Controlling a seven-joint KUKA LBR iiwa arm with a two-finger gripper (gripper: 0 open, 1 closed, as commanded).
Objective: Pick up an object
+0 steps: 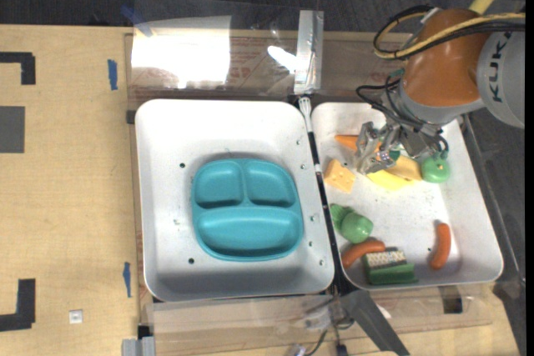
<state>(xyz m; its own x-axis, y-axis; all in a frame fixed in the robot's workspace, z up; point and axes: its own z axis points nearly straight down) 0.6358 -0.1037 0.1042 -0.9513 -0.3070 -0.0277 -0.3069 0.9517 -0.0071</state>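
The arm reached in over the right bin, its orange band sitting above the wrist, and the fingers hung low in the bin's upper part. Whether they were spread, clenched or grasping anything could not be told: the metal tips merged with the clutter beneath them, so nothing can be called held.

The candidates for picking lay close round them. Directly under and just right of the fingers lay a yellow piece, apparently touching or nearly so; it seemed the likeliest target, since the wrist was centred over it. Just left of them lay a small orange wedge, and below-left a cheese-coloured block against the bin's inner wall. To the right, near the yellow piece, sat a green round toy.

Well below the fingers were a green pepper-like toy, an orange carrot-like piece resting beside a dark green block, and a red-orange sausage shape near the right wall. These lay loose and scattered, presumably tipped in at random.

Far to the left of the fingers, the left bin held a teal divided plate, lying flat at its middle, probably as a place to set things down.
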